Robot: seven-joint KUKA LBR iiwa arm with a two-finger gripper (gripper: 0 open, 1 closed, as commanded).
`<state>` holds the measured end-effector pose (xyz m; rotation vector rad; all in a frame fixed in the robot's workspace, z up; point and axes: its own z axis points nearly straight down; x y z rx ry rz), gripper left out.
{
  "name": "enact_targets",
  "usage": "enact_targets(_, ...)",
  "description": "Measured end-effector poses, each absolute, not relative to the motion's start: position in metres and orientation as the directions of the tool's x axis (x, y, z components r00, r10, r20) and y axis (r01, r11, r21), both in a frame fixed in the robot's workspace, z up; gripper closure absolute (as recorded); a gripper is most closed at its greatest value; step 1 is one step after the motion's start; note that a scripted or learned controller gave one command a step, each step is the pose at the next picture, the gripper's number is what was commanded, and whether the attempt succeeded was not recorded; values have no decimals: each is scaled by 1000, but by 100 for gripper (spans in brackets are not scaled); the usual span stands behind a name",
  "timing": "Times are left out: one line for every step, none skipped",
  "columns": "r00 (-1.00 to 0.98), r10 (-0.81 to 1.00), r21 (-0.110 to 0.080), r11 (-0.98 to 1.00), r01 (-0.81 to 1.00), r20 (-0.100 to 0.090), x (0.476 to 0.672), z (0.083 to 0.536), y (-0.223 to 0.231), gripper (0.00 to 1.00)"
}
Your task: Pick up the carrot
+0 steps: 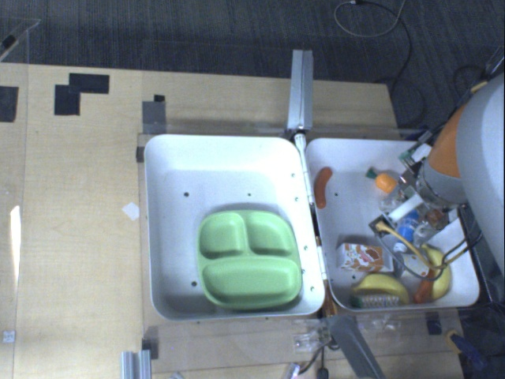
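Observation:
The carrot (384, 182), a short orange piece with a small green tip, lies in the upper middle of the right bin (347, 152). The arm comes in from the right with its orange band (443, 150) above the wrist. My gripper (404, 229) hangs over the right half of that bin, below and slightly right of the carrot and apart from it. Its tip sits among clutter above a banana, and no item shows clearly between its parts.
A brown sausage (322, 188) lies by the right bin's left wall. A snack packet (359, 257), two bananas (379, 287) (439, 268) and a reddish piece (424, 291) crowd the front. The left bin (170, 180) holds a green divided plate (249, 259).

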<state>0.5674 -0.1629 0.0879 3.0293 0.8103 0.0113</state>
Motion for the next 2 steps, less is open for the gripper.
enact_targets(860, 510, 10, -860, 510, 10, 570, 100, -161, 100)
enact_targets(875, 485, 2, -875, 485, 3, 519, 231, -93, 100)
